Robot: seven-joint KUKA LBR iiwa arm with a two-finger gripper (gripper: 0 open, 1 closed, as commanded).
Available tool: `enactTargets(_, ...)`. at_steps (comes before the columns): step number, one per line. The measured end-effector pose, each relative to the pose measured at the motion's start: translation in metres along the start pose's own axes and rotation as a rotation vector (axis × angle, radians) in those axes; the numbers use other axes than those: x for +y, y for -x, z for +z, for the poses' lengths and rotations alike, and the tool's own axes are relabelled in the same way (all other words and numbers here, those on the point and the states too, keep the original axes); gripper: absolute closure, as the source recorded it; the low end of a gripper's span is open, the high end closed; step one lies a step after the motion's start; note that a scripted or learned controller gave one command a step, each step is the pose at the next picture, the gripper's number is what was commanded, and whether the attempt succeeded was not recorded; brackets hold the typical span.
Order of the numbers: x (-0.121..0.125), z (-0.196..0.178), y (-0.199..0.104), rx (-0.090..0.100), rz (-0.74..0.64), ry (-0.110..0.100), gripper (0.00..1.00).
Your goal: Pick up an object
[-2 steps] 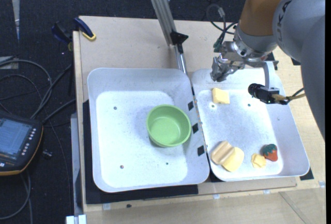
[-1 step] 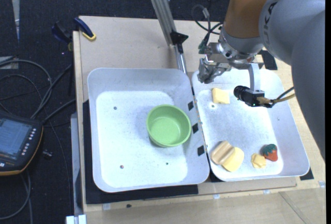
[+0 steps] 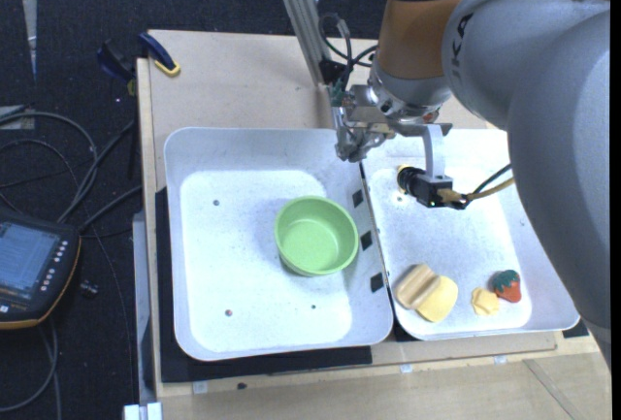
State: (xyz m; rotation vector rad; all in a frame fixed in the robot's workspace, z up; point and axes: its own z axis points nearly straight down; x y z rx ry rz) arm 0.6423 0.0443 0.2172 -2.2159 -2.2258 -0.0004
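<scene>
1. While my arm (image 3: 543, 108) reaches in from the right of the frame, my gripper (image 3: 351, 145) hangs at upper centre, over the rim where the two bins meet.
2. How my jaws stand I cannot tell; from this slant they are a small dark cluster under the wrist, and nothing shows between them.
3. The left bin (image 3: 194, 214) holds one thing, a green bowl (image 3: 315, 235), upright at centre frame, just below and a little left of my gripper. It sits near the bin's right side, so it is my nearest candidate.
4. The right bin (image 3: 466, 234) holds smaller pieces along its lower edge: two pale yellow chunks (image 3: 427, 292) touching each other at lower centre-right, and further right a small yellow bit (image 3: 484, 302) beside a red piece with a green top (image 3: 506, 285), perhaps a toy strawberry.
5. A black fitting on a cable (image 3: 427, 186) hangs over the right bin's upper part, right of my gripper; I judge it belongs to the rig.
6. I judge the pick is not yet made: I sit high between the bins, which lets me drop to either side.
7. The bowl's thin wall would suit a pinch on the rim; the chunks are low and close, so I might nudge one.
</scene>
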Motion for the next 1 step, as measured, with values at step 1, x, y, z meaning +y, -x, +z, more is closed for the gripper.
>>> enactTargets(1, 0.003, -0.0081, -0.0444, 0.0, 0.001, 0.001, 1.0)
